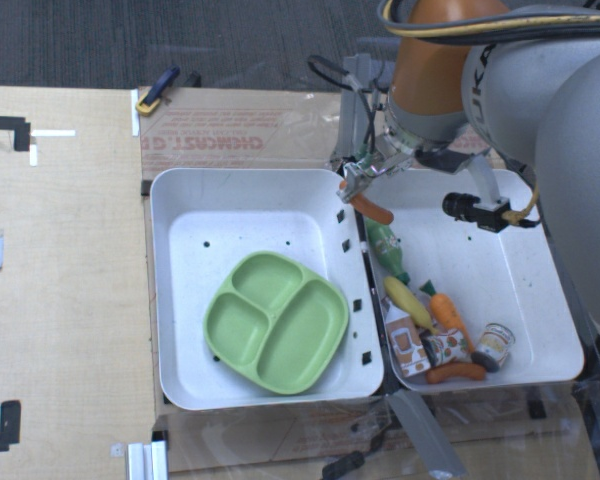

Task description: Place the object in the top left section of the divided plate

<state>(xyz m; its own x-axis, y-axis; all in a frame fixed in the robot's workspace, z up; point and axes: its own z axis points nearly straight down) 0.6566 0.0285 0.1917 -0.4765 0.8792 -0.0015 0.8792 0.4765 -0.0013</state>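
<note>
Over the bins' divider, claw (352, 184) grips sausage (372, 209).

Both white bins (170, 298) were viewed from one fixed camera above the bench (60, 268), angled downward at moderate distance.

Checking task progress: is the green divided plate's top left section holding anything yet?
Empty. The green divided plate shows bare green in all three sections; the toy foods lie in the right white bin.
</note>
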